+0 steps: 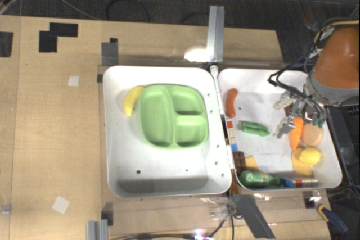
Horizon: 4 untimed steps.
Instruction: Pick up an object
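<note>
My gripper point(282, 116) hangs low over the right bin point(259, 84), near its right side, below the orange wrist band. Its two grey fingers point(283, 102) stand apart, open, with bare bin floor between them. An orange carrot point(296, 136) lies just right of the lower finger, touching or nearly touching it. A peach-coloured egg-like object point(313, 134) and a yellow lemon point(305, 157) lie beside the carrot. A green pod point(254, 128) lies to the gripper's left, and a red sausage point(231, 102) farther left.
A green bottle point(260, 179) and a brown block point(238, 161) lie along the right bin's near edge. The left bin point(121, 166) holds a green compartment tray point(171, 115) and a banana point(131, 100). A metal divider point(220, 115) separates the bins.
</note>
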Motion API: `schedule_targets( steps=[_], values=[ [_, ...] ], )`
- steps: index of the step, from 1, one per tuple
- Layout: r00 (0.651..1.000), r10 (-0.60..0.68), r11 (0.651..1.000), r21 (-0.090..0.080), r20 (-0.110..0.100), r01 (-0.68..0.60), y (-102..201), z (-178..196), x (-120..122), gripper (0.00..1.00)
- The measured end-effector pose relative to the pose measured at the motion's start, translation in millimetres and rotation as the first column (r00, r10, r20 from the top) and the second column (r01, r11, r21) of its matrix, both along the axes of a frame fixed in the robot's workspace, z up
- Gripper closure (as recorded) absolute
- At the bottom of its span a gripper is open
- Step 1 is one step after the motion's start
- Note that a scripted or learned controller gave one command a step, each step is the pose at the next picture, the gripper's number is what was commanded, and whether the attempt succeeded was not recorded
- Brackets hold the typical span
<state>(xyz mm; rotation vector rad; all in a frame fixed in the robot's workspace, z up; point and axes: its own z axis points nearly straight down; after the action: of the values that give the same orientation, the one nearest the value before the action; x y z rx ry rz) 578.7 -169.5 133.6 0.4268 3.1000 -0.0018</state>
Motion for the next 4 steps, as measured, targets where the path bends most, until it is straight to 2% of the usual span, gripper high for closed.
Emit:
schedule_targets(
  steps=[1,2,3,4],
  values=[
    [0.999,-0.04,0.999,0.001,0.002,0.04,-11.5,-44.3,12.6,0.0],
    [0.999,-0.034,0.999,-0.002,0.016,0.034,-10.6,-29.1,17.1,1.0],
    [0.997,-0.073,0.997,0.001,0.008,0.073,-2.4,72.5,45.1,1.0],
    [0.997,-0.073,0.997,0.002,0.0,0.073,-2.3,68.2,43.3,0.0]
  ],
)
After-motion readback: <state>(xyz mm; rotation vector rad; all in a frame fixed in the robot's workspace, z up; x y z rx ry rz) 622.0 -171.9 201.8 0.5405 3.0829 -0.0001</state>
